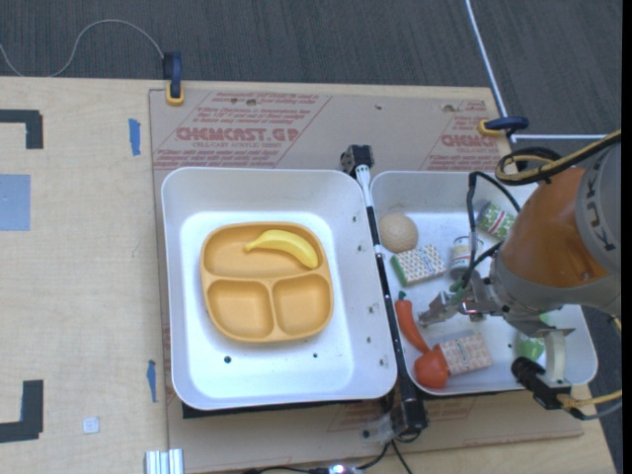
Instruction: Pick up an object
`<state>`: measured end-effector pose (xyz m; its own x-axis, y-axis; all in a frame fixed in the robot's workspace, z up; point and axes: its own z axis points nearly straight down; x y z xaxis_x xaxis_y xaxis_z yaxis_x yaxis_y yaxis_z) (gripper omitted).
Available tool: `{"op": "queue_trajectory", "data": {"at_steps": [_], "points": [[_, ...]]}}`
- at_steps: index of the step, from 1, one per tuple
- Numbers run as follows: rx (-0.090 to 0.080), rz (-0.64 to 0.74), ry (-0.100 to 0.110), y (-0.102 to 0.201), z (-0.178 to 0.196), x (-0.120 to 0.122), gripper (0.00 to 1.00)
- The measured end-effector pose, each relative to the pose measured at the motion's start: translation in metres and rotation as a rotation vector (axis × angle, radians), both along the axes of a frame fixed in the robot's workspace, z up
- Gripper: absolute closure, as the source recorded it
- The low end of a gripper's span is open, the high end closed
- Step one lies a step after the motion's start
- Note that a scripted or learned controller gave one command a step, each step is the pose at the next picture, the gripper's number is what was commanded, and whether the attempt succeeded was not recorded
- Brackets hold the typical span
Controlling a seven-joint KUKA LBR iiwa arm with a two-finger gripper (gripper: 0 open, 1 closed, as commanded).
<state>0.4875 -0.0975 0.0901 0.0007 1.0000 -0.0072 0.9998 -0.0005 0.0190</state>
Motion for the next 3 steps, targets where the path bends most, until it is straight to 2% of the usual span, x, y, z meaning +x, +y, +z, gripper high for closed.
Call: {"op": "queue_trajectory", "data": {"at_steps": [1, 2, 3], "points": [[-0.011, -0.005, -0.009, -0.005, 0.011, 0.002, 1.0], [0.008, 0.002, 0.018, 0.063, 0.095, 0.004, 1.0], [0.005, 0.0, 0.017, -0.024, 0.067, 0.034, 1.0]]}}
